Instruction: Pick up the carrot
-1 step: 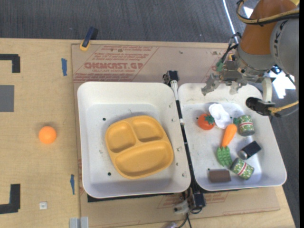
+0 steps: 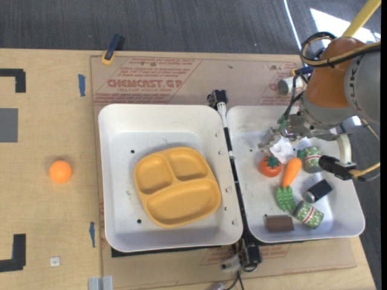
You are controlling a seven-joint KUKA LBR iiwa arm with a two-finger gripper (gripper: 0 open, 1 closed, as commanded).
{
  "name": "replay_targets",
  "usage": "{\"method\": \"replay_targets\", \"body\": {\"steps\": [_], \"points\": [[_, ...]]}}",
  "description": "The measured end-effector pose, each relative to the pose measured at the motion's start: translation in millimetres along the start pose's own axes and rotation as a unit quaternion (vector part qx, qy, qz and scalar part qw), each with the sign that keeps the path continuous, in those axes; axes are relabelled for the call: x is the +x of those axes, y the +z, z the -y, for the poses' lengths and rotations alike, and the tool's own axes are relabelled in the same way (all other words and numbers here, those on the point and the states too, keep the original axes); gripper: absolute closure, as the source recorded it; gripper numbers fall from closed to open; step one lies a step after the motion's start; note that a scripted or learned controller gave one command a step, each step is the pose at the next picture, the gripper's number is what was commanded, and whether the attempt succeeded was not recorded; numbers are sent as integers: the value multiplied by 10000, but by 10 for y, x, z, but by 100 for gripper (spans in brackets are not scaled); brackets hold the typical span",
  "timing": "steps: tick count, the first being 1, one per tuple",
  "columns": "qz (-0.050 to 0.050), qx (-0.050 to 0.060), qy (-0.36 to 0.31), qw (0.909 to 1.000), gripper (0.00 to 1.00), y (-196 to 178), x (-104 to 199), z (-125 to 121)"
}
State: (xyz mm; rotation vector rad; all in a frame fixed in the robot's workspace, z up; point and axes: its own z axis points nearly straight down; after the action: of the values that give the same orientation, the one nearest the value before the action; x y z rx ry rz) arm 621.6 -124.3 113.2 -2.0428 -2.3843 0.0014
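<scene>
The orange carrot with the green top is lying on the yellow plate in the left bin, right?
Not quite. The camera view shows the orange carrot with the green leafy top lying in the right white bin, beside a small red tomato. The yellow divided plate sits in the left white bin.
</scene>
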Motion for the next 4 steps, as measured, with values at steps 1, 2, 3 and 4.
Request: {"method": "replay_targets", "body": {"steps": [1,2,3,4], "points": [[3,-10,-506,9987,0,279,86,768],[1,-16,-1517,9884,0,278,423,956],[20,-31,-2491,9685,0,277,195,928],[29,-52,-2483,9687,100,170,196,914]]}}
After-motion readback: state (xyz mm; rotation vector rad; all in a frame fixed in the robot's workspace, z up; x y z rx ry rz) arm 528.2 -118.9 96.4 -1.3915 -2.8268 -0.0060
